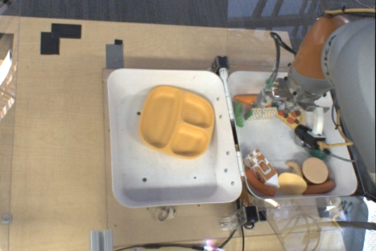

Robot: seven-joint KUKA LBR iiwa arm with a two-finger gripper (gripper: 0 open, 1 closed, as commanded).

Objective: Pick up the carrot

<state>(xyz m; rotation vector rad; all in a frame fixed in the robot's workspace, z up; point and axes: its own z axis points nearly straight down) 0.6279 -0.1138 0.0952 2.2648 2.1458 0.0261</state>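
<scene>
The carrot (246, 100) is a short orange piece with a green top (239, 113). It lies at the far left corner of the right bin (346, 182), against the wall shared with the left bin. My gripper (271, 98) hangs low over the far part of that bin, just right of the carrot's orange end and very close to it. The grey wrist and orange band (311, 47) rise behind it. I cannot make out whether the gripper touches the carrot.
A yellow divided plate (176, 120) lies in the left bin (126, 185). Near the right bin's front are a brown-and-white patterned piece (260, 163), a red sausage (261, 181), a yellow lump (292, 183) and a round tan disc (315, 171). A pale speckled item (264, 114) lies under the gripper.
</scene>
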